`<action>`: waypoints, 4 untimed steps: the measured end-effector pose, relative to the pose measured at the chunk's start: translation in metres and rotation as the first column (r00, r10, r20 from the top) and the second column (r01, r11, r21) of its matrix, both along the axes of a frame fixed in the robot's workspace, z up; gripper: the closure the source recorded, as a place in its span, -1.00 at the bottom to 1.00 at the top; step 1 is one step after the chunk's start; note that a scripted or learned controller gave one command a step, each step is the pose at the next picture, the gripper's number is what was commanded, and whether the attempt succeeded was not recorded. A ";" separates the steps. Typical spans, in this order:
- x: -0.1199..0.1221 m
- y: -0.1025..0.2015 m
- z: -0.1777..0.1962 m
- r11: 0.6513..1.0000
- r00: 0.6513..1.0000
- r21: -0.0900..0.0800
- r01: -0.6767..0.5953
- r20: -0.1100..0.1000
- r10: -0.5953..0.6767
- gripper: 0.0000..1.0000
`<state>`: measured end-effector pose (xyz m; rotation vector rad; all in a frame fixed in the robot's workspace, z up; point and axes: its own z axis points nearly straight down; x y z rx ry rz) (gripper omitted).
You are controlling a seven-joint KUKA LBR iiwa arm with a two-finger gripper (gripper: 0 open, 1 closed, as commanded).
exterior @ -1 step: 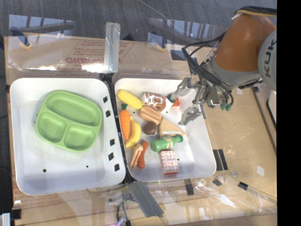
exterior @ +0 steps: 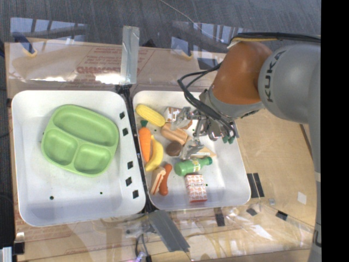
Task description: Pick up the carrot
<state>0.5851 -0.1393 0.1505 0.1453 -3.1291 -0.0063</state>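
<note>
Presently the carrot (exterior: pixel 144 144) lies in the right bin (exterior: pixel 238 184), close against that bin's left wall, its long axis running roughly up and down the camera view, parallel to the wall. A banana (exterior: pixel 156 154) lies touching its right flank, and a corn cob (exterior: pixel 149 115) sits just above its upper end. The tool (exterior: pixel 197 140) hangs over the middle of the same bin, to the right of the carrot and near its level, above a cluster of items including a green bottle (exterior: pixel 193 165). Whether the tool is spread or closed cannot be told; nothing is seen gripped. In my judgement the coming move is a leftward shift across the banana, with the grip set across the carrot's width; the wall and banana leave scant clearance.
</note>
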 end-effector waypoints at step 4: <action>-0.002 0.060 0.042 0.925 0.924 -0.004 -0.381 0.013 0.381 1.00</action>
